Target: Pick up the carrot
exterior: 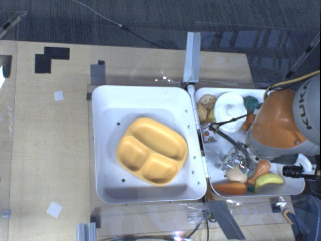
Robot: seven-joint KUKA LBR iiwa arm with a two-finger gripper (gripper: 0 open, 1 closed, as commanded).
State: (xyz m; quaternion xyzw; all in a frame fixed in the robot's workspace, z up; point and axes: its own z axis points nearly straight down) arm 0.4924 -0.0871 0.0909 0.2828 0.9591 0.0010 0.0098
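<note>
The grey KUKA arm (301, 115) enters from the right, its orange band (273, 120) hanging over the far half of the right bin (301, 187). Below the band the wrist narrows to the gripper (234, 160), which points down into the near half of that bin, close to its left wall. The view is too small to tell how its fingers stand.

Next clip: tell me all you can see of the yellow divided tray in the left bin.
The yellow tray lies flat on the floor of the left bin, roughly at its middle, turned at a slant to the walls. It looks like smooth moulded plastic, rounded at the corners, with three shallow compartments: one long one and two smaller ones side by side. Nothing lies in them, and it touches nothing besides the bin.
</note>
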